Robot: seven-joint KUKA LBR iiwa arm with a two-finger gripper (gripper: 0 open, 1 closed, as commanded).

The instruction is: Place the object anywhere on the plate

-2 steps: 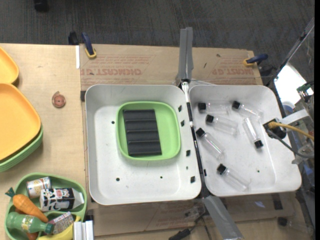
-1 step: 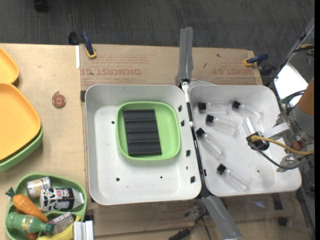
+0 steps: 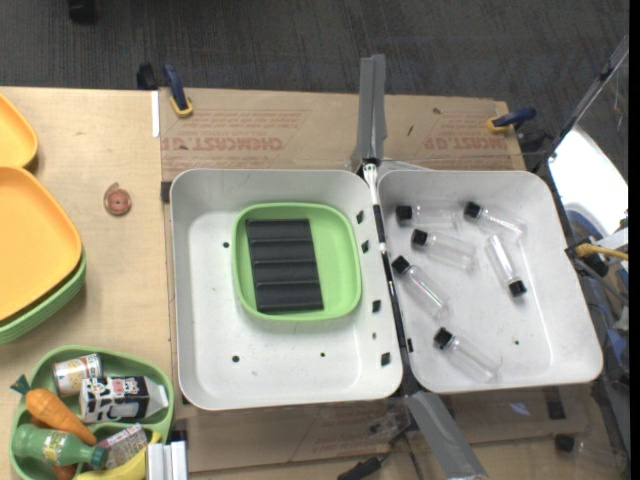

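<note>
Pre-grasp step: clear vials (image 3: 432,294) lie scattered in right bin (image 3: 565,268); green plate (image 3: 345,268) carries black ridged block (unidentified). Next: pick one vial. Claw state: cannot tell.

Green plate, white bins, clear vials

The plate (image 3: 345,268) is lime green around a ribbed black insert (image 3: 284,265); both bins (image 3: 200,368) are white; the vials (image 3: 440,246) are clear with black caps; orange trays (image 3: 35,243) sit at left.
</note>
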